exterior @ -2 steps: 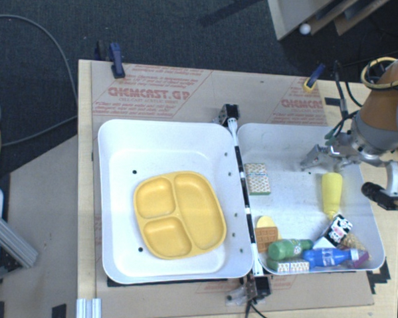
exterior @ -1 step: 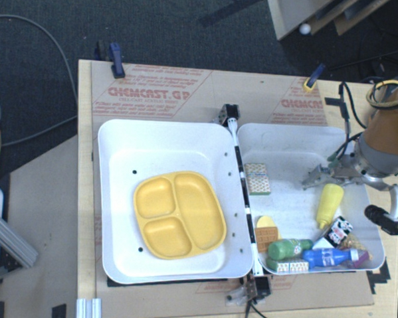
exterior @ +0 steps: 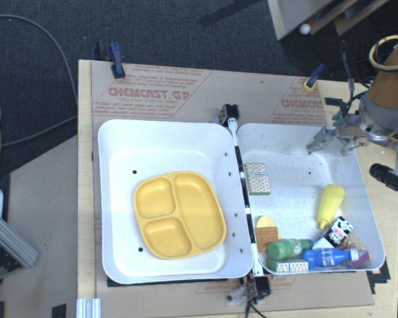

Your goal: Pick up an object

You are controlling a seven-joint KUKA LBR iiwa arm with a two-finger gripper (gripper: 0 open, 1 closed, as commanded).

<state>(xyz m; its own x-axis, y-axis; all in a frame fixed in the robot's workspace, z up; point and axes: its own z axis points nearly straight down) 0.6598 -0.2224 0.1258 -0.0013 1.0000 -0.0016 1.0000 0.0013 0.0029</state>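
Note:
My gripper (exterior: 333, 143) hangs over the far right part of the right bin (exterior: 289, 150), open, with nothing between its fingers. The objects lie nearer the front of that bin. A yellow bottle (exterior: 330, 203) lies below the gripper and well apart from it. A small patterned box (exterior: 257, 179) rests against the bin's left wall. Along the front edge sit an orange-and-yellow block (exterior: 266, 232), a green object (exterior: 289, 248), a blue bottle (exterior: 330, 257) and a black-and-white piece (exterior: 340, 230).
The left bin (exterior: 119, 151) holds a yellow divided plate (exterior: 179, 214). A black divider rail (exterior: 241, 184) separates the two bins. The grey arm with its orange band (exterior: 389, 85) reaches in from the upper right. Blue clamps (exterior: 115, 57) sit at the bench's back edge.

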